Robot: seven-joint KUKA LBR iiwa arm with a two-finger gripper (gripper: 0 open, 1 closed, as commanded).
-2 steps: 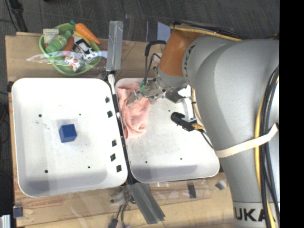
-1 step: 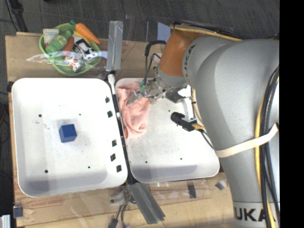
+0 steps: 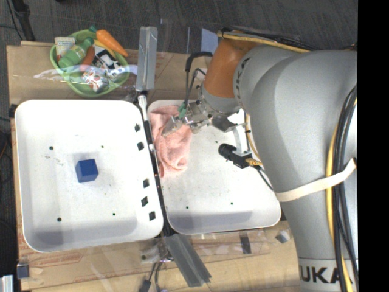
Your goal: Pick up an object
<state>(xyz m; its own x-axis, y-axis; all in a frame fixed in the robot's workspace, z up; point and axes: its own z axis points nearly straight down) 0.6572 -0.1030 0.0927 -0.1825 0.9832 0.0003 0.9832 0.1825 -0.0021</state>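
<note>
Tool (image 3: 182, 119) fingers are being pressed into the upper part of a pink cloth (image 3: 170, 143) in the right bin (image 3: 225, 215); how far they are spread cannot be told, nor whether cloth is caught between them. The cloth is being kept bunched along that bin's left wall. The grey arm (image 3: 292, 120) is being reached in from the right, its orange band (image 3: 222, 66) bent down over the bin's far edge. A blue cube (image 3: 87, 170) is being left alone in the left bin (image 3: 36, 236). Farther back on the bench (image 3: 27, 56), a green bowl (image 3: 76, 84) of toys is being kept.
</note>
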